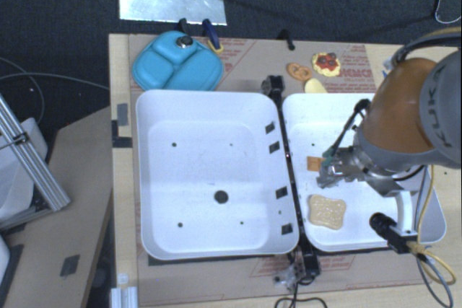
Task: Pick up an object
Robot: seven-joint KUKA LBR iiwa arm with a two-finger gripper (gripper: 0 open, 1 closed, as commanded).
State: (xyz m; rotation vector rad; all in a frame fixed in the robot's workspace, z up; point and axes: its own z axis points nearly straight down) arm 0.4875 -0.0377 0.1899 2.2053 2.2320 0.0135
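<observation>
Hovering Over the Right Bin

Hanging low inside the right bin (426,223), the gripper (328,177) sits near that bin's left wall, with the grey arm (408,119) and its orange band bulking over the bin's right half. Whether the gripper's tips are apart or together cannot be told at this angle; nothing is visibly caught between them. Just beside the gripper, toward the bin's left wall, lies a small orange block (314,164), and I cannot tell if the two touch. Toward the bin's front edge rests a pale beige cracker-like piece (327,212), flat on the floor and apart from the gripper. Left of the right bin stands the left bin (166,126), which has a small dark round thing (221,197) on its floor. Beyond the right bin's far rim, on the bench, lie toy foods: a pretzel-like piece (298,71), a red-topped round (326,63) and a pale yellow piece (315,86). A blue divided tray (178,63) sits beyond the left bin.
</observation>
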